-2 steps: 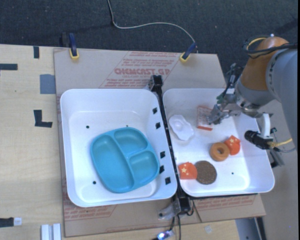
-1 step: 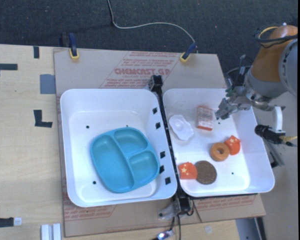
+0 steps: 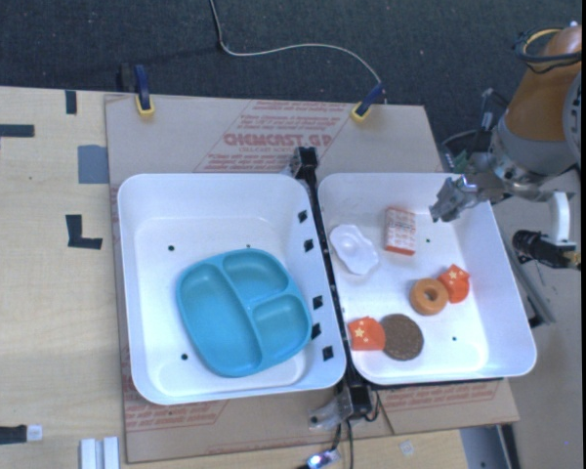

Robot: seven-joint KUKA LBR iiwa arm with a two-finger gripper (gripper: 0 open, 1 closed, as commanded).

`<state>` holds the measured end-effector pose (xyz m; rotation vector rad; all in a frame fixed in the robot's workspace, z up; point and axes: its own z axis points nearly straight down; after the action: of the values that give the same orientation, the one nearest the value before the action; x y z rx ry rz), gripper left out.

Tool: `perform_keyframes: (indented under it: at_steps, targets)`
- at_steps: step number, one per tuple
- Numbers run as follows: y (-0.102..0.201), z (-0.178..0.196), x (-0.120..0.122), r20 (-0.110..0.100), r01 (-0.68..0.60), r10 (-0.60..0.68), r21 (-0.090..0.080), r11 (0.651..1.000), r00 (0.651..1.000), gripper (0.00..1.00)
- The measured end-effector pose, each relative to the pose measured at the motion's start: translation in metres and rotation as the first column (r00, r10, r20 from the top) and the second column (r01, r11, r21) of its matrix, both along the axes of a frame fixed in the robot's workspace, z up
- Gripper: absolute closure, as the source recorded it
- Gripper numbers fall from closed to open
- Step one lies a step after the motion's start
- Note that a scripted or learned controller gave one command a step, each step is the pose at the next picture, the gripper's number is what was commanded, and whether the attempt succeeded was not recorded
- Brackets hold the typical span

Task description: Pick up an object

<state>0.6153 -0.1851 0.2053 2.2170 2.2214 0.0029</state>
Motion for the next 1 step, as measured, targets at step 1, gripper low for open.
perform_keyframes:
  at_steps: [1]
  targets:
    - [0.0006,0.0323,0.0009,-0.001,0.000,0.000,0.000,1.000,1.000,1.00]
